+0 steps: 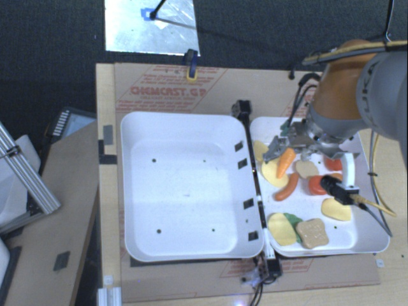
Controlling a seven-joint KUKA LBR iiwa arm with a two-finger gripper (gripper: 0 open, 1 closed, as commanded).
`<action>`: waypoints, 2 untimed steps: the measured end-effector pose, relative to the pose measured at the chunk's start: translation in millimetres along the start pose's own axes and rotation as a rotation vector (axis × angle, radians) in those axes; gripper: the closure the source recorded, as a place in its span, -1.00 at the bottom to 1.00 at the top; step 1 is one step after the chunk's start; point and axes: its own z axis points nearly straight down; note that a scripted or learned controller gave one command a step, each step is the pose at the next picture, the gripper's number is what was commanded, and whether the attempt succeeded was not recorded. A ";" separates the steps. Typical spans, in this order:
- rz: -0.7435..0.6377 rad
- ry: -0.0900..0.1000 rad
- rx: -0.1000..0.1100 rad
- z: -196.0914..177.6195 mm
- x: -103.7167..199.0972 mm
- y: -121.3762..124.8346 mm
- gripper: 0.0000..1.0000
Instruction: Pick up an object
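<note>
Camera view, looking down at a slant, and the carrot point(285, 162) is the one to watch. It lies slantwise in the right bin point(371, 236), close to that bin's left wall, with its lower tip over a pale yellow piece point(269, 173).

The gripper point(281, 145) is right at the carrot's upper end, touching it or as good as touching. From here I cannot tell whether the pincer is apart, together or clamped on the carrot, because the wrist covers the join. So I won't call it a grasp.

By my reading the reach is done, since the tool is down in the bin and on its target. The closing, if it has happened, is unproven, and the lift is all to come. I can't tell either whether the carrot rests on the yellow piece or hangs just clear of it.

Just below the carrot, a sausage point(287, 187) lies at much the same slant. Just beside it to the right are a beige piece point(306, 169) and a red piece point(317, 185), so it's crowded there and a nudge could shift the neighbours. Bread point(312, 233) sits well apart at the near edge.

Across the divider is the left bin point(185, 190), and the arm point(357, 88) comes in from the right over the far corner.
</note>
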 end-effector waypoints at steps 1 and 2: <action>0.010 -0.005 -0.006 -2.6 -7.4 1.2 -1.00; 0.010 -0.005 -0.006 -2.6 -7.4 1.2 -1.00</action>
